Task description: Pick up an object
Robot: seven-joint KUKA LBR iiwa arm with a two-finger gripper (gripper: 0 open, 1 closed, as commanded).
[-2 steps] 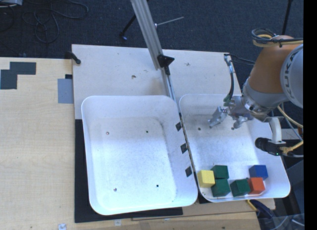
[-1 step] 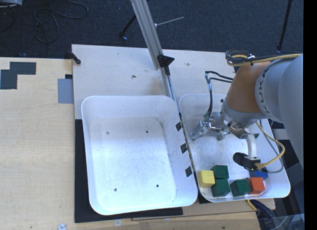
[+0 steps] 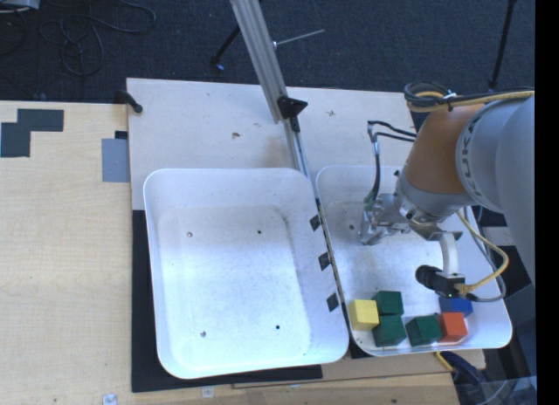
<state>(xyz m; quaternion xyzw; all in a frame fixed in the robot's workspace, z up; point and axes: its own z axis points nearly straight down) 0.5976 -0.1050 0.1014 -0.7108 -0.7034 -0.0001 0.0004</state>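
**Blocks lie toward the near edge, apart from the gripper**

The gripper [image 3: 374,230] is seen over the middle of the right bin [image 3: 345,187], and nothing is visible between its fingers; whether it is open or closed cannot be told. The blocks are clustered at the bin's near edge, below the gripper in the view and slightly to the right. The yellow block [image 3: 364,312] is judged nearest, touching a green block [image 3: 389,302]. Further green, orange [image 3: 453,326] and blue [image 3: 455,305] blocks are packed alongside. All appear small and cube-like, without a clear long axis.
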